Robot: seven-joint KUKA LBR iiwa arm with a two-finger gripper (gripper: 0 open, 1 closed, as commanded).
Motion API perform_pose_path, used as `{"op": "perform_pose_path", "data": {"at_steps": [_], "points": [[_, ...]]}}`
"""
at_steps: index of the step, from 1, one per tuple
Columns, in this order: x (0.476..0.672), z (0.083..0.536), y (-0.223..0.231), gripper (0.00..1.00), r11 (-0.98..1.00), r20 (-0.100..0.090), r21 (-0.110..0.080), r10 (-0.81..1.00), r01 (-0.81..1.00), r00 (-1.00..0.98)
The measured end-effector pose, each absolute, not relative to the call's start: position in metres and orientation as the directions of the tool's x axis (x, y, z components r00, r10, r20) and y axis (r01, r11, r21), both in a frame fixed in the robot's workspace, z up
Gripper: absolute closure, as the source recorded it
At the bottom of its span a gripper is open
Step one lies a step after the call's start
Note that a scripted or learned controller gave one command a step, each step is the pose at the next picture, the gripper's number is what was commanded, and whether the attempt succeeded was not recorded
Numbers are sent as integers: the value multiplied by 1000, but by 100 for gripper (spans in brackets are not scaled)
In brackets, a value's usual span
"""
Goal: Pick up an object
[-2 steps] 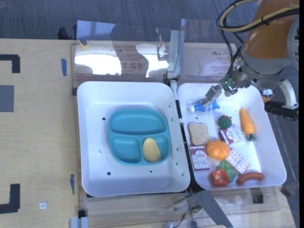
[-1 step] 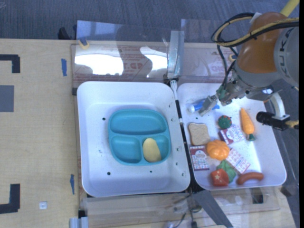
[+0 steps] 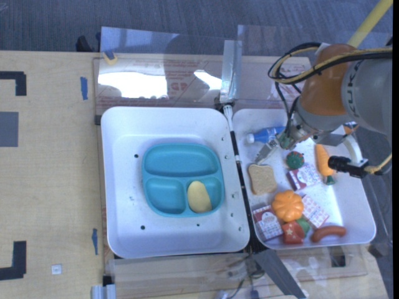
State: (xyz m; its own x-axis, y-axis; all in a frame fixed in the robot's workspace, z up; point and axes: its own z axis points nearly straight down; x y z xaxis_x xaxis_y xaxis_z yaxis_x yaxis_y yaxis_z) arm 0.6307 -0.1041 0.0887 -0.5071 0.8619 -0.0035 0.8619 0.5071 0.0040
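Toy food is lying scattered in the right bin (image 3: 368,226): a bread slice (image 3: 262,179), an orange pumpkin (image 3: 288,205), a sausage (image 3: 328,232). We are seeing the gripper (image 3: 269,151) hovering just above the bread slice at centre right, fingers slightly parted, gripping nothing. A yellow piece (image 3: 199,196) is sitting in the blue tray (image 3: 181,162) in the left bin (image 3: 118,185).
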Motion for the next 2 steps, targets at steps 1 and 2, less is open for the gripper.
{"op": "perform_pose_path", "data": {"at_steps": [1, 2], "points": [[658, 84, -103, 0, 414, 21, -36, 910, 909, -414], [639, 192, -47, 0, 499, -7, 13, 867, 866, -499]]}}
